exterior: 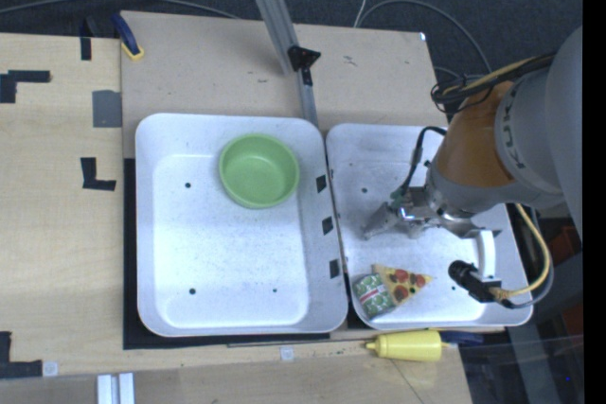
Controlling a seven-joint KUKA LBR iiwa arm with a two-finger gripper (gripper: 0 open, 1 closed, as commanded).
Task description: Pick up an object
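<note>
My gripper [383,220] hangs low over the bare middle of the right bin [379,147], and I cannot tell whether it is open or closed. Nothing is picked up yet, as I judge it: the pizza slice [402,280] and green packet [372,295] lie at the near edge (the green bowl [258,170] sits in the left bin [161,232]).

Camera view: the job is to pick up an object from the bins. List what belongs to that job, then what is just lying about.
Belongs to the job:
- gripper, low in the right bin
- pizza slice toy
- small green packet
- green bowl in the left bin

Just lying about:
- yellow bottle on the bench, outside the bins
- blue and yellow clip
</note>
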